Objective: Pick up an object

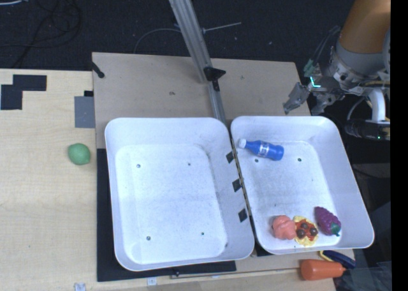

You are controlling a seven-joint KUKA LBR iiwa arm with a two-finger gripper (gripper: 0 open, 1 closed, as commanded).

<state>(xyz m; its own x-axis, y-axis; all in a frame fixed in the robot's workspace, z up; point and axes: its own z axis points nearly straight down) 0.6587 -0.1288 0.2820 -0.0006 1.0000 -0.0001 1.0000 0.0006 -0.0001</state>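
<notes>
A pale wooden bench (pixel 44 175) sits under a dark floor strewn with cables, and a tan board (pixel 153 89) on it carries two shallow white bins side by side. The left bin (pixel 121 136) and the right bin (pixel 347 162) touch along their inner edges, where small black clips join them. A metal rail (pixel 191 34) slants down from the top of the view toward the seam between the bins.

In the right bin, a blue bottle (pixel 263 149) with a white cap lies on its side near the far left corner. Along the near edge sit three things close together: a pink-orange lump (pixel 283 226), a small yellow piece with dark spots (pixel 306 231) just beside it, and a purple bunch of grapes (pixel 327 220) to its right. An orange carrot-shaped toy (pixel 321 269) lies on the bench just outside the near edge of this bin. A green ball (pixel 79 154) rests on the wood well to the left of the bins.

The arm (pixel 366 22) reaches in at the upper right. Its gripper (pixel 299 99) hangs above the far rim of the right bin, apart from every object; whether it is spread or closed cannot be told, and nothing shows held in it.
</notes>
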